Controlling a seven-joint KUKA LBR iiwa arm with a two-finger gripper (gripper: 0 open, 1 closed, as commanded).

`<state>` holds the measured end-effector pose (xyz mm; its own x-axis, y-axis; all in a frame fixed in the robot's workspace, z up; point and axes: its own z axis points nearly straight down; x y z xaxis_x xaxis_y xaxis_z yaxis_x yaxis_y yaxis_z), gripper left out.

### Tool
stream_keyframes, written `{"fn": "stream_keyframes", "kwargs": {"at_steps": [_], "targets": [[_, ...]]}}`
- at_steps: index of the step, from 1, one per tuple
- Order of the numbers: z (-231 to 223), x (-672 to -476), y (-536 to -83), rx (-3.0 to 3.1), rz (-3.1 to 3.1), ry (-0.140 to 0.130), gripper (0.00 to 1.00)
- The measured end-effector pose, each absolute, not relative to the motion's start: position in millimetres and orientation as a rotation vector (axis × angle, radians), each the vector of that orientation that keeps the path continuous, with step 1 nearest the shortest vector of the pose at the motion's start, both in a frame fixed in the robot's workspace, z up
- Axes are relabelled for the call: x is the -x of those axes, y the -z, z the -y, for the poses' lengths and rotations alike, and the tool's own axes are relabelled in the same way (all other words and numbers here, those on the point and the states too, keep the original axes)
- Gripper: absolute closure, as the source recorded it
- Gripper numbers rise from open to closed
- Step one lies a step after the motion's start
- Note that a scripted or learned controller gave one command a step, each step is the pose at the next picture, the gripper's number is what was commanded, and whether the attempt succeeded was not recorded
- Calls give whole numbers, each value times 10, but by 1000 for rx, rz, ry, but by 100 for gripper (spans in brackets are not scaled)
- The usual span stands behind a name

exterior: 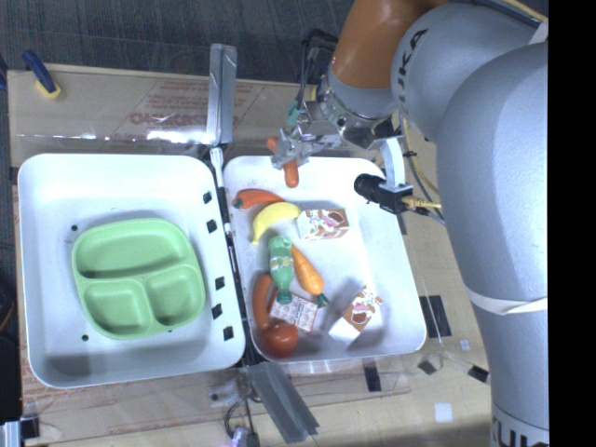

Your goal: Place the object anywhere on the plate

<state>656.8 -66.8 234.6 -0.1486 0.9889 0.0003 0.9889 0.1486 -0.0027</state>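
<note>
Two white bins sit side by side on the tabletop (112, 91). The hand (293, 155) hangs over the right bin's (396, 329) far edge, fingers closed on a small orange sausage (291, 174). The green divided plate (140, 276) lies in the left bin (47, 343).

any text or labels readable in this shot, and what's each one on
"KU": black letters on the arm, the rest of the word out of sight.
Red print on the board behind the bins: too faint to read.
Printed faces of the three cartons: too small and blurred to read.
Label on the green bottle: blurred, unreadable.
</note>
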Motion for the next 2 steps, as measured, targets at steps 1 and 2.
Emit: {"fn": "stream_keyframes", "kwargs": {"at_steps": [1,2], "targets": [[-154,-5985,-1909,1887,2507,-5,100],[-984,-5718,-2107,1982,2435,-5,100]]}}
